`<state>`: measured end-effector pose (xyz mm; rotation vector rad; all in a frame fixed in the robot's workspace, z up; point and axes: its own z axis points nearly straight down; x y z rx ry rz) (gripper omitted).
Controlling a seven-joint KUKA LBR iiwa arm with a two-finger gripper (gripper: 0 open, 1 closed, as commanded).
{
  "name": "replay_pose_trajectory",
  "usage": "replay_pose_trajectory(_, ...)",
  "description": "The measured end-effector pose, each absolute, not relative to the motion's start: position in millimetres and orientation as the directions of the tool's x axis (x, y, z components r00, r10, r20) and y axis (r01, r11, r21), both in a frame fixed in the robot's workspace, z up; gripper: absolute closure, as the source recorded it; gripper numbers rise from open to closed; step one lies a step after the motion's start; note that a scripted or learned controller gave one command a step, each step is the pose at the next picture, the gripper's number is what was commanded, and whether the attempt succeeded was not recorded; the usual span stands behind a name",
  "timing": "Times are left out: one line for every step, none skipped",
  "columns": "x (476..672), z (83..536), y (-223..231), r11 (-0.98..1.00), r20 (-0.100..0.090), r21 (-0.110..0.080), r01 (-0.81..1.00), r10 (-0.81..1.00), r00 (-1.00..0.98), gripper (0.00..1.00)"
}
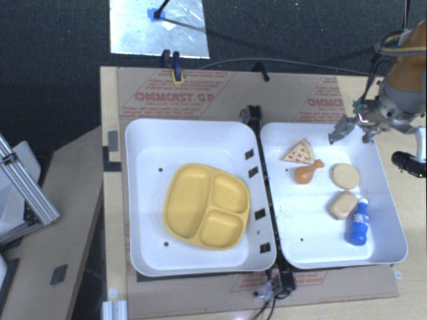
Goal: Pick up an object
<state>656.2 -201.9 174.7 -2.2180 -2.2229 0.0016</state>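
- the gripper hangs over the right bin's far right corner, fingers spread and pinching nothing, seemingly poised for a descent.
- the candidates sit in that bin: pizza slice, drumstick, round cookie, bread roll, blue bottle.
- the bottle lies close to the right wall; the pizza slice has more open room.
- the yellow tray lies alone in the left bin.
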Motion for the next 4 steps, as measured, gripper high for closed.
replay_pose_trajectory(662.9, 130.9, -198.4, 0.006, 0.000, 0.000, 1.000, 1.000, -0.006, 0.00)
replay_pose_trajectory(663.2, 82.6, -197.7, 0.006, 0.000, 0.000, 1.000, 1.000, -0.006, 0.00)
replay_pose_trajectory(665.3, 97.1, -198.2, 0.009, -0.003, 0.007, 1.000, 1.000, -0.009, 1.00)
replay_pose_trajectory(667.0, 162.4, -194.5, 0.006, -0.002, 0.009, 1.000, 1.000, -0.006, 1.00)
